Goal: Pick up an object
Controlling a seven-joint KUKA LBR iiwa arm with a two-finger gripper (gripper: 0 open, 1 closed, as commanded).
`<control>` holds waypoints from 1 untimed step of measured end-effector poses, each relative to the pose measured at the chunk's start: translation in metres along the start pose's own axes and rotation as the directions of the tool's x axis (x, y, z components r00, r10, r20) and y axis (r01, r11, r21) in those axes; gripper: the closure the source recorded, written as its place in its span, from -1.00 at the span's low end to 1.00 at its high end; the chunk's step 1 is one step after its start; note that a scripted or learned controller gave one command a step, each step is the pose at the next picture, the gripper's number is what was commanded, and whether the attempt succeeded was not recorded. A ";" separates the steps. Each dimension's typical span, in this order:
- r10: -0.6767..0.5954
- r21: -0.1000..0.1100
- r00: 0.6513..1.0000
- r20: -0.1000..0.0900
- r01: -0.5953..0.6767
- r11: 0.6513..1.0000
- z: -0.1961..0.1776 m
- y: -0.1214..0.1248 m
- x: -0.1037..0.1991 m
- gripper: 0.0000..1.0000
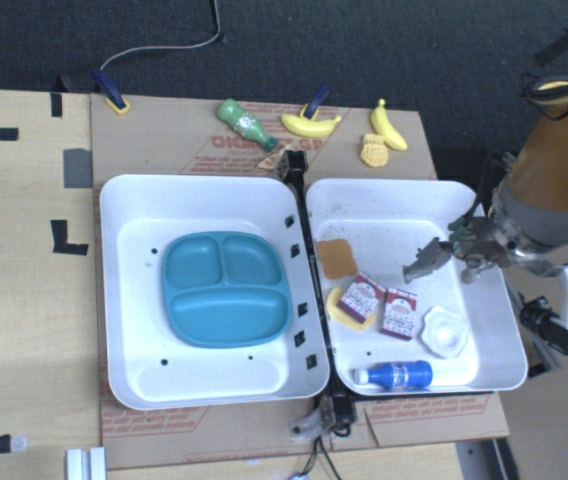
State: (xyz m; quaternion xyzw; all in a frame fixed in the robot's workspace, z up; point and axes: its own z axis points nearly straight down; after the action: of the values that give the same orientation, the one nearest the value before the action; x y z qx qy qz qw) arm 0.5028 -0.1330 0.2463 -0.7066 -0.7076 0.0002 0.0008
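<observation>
The right bin (384,196) holds a brown bread slice (337,258), a yellow piece (341,311) under a red carton (361,298), a second red carton (400,314), a white cup (444,332) and a blue bottle (394,375) lying near the front wall. My gripper (426,263) hangs over the right bin's right half, above and to the right of the two cartons. Its dark fingers point left, and nothing shows between them.
A blue divided plate (228,288) lies in the left bin (124,208). Behind the bins on the cardboard lie a green bottle (245,123), two bananas (309,124) (388,128) and a yellow corn piece (373,152). The arm's grey body (539,198) stands at the right.
</observation>
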 end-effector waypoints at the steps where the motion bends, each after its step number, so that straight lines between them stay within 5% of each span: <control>1: 0.002 -0.011 1.000 0.003 -0.002 1.000 0.157 -0.016 0.022 -1.00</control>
State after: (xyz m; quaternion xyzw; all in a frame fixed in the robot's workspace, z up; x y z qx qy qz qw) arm 0.4867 -0.1107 0.0898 -0.7071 -0.7071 -0.0025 -0.0042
